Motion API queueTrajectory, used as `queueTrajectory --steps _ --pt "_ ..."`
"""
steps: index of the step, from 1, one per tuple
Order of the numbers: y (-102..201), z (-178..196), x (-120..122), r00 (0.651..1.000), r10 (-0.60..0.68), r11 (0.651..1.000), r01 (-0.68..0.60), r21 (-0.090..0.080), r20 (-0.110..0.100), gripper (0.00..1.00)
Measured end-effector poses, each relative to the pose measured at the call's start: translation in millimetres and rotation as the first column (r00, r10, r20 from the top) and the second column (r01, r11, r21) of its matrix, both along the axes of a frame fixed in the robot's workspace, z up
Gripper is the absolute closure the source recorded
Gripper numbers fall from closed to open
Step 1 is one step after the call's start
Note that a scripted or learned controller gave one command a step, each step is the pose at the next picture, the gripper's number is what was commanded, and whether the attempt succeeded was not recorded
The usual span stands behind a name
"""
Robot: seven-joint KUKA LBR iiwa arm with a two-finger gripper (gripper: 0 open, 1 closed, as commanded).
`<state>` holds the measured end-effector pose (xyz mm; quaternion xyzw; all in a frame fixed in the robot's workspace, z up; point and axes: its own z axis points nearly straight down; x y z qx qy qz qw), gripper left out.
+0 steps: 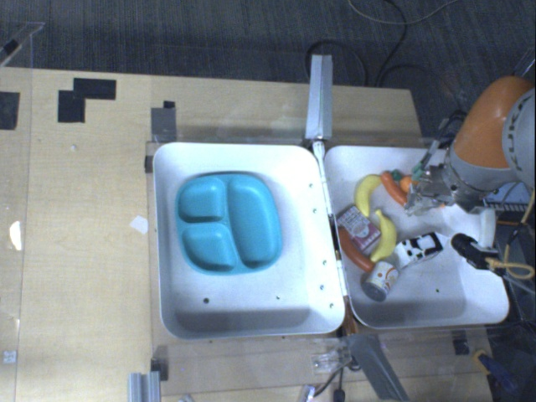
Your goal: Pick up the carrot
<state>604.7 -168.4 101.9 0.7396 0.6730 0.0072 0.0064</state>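
The carrot lies in the right bin, toward its far side, just right of the upper banana and touching or nearly touching it. It is orange with a bit of green at its right end, and that green end sits directly under the gripper. The gripper hangs over the carrot's right end, coming in from the arm on the right, but the fingers are small and blurred against the white bin floor, so I cannot tell whether the jaws are wide, narrow or closed on anything. Nothing can be seen clearly held between them.

The step in hand looks like the approach or the first closing on the carrot: the tool is at the carrot, and the carrot appears to rest on the bin floor, not lifted.

Other things crowd the carrot. Below it and left lie a second banana, a small reddish packet, a sausage-like red piece, a can and a black-and-white object. The left bin holds a blue divided plate, well apart from the carrot.

The next move probably calls for centring the fingers across the carrot's body rather than its tip, keeping clear of the upper banana, then closing and lifting straight up.
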Motion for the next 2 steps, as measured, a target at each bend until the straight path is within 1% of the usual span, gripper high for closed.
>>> queueTrajectory --steps 1,2 --pt "-14.4 61.7 21.8 0.988 -0.155 0.988 0.155 0.000 -0.013 1.00" --pt "-14.2 61.3 21.7 0.988 -0.155 0.988 0.155 0.000 -0.014 0.00"
